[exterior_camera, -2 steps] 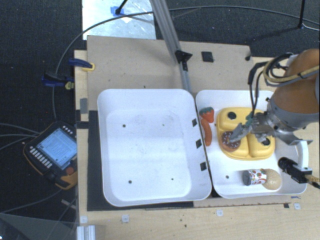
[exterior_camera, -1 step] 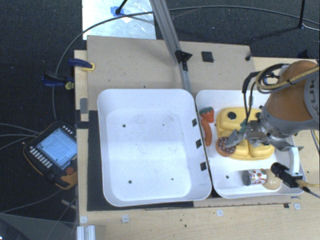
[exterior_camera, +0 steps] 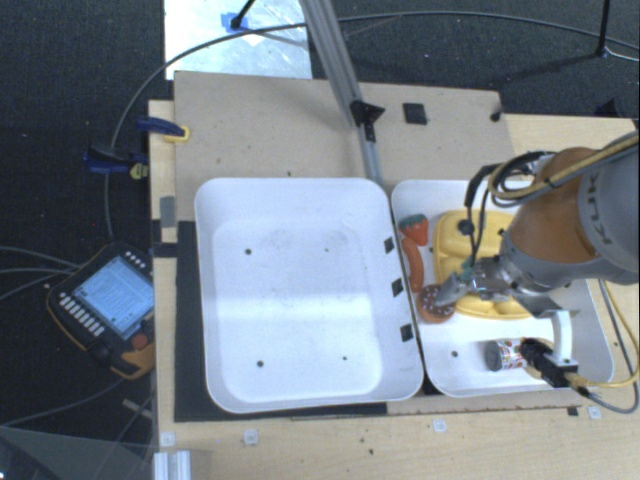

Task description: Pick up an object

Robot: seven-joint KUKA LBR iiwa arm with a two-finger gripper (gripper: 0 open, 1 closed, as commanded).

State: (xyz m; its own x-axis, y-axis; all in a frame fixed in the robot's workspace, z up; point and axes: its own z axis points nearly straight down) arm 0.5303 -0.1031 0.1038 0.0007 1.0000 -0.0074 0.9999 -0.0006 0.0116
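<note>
The right bin [exterior_camera: 445,368] holds several objects. An orange carrot-shaped toy [exterior_camera: 414,248] lies along its left wall. A brown ring-shaped piece [exterior_camera: 434,308] sits just below it. A yellow toy [exterior_camera: 462,240] lies in the middle, partly hidden by the arm. A small white and red can [exterior_camera: 509,355] rests on its side near the front. My gripper [exterior_camera: 458,288] hangs low over the yellow toy's left edge, right beside the brown ring. The grey and orange wrist [exterior_camera: 545,230] covers the bin's right half.
The left bin [exterior_camera: 290,288] stands beside the right one, with black clips along the shared wall. A grey pole [exterior_camera: 340,68] slants in from the top. A teach pendant [exterior_camera: 105,303] and cables lie off the bench at the left.
</note>
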